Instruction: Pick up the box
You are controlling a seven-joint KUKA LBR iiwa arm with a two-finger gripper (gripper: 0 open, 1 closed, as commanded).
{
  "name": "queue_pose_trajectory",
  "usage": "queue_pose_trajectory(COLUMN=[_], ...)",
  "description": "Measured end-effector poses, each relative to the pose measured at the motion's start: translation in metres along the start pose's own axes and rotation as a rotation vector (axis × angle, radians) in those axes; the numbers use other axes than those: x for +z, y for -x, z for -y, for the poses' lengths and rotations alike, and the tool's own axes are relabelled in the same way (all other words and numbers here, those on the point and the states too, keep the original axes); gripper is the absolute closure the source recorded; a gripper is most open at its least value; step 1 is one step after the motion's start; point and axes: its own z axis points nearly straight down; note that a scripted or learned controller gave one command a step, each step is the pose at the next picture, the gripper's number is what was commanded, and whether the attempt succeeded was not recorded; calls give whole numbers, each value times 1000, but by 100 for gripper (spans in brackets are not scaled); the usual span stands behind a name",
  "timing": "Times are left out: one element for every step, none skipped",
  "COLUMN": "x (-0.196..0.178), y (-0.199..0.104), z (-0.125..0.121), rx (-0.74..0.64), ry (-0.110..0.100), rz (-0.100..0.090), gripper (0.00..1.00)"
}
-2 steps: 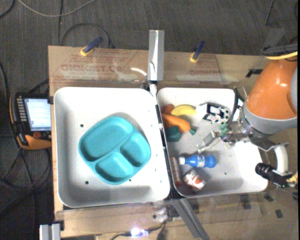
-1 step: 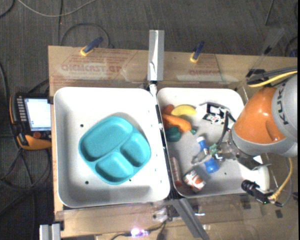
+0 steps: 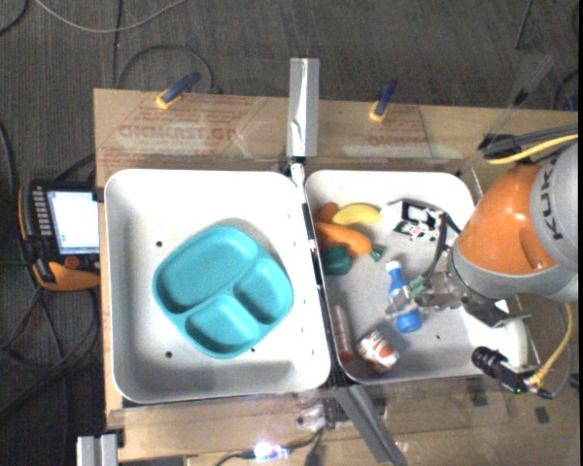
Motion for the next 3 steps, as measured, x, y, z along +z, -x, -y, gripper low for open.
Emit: queue_pose_trajectory(x=[10, -81, -165], y=[-34, -51, -94], z=[-111, -116, -150], rx=[-119, -109, -141], ry=[1, -17, -17], rz=[5, 0, 0], gripper=[100, 100, 100])
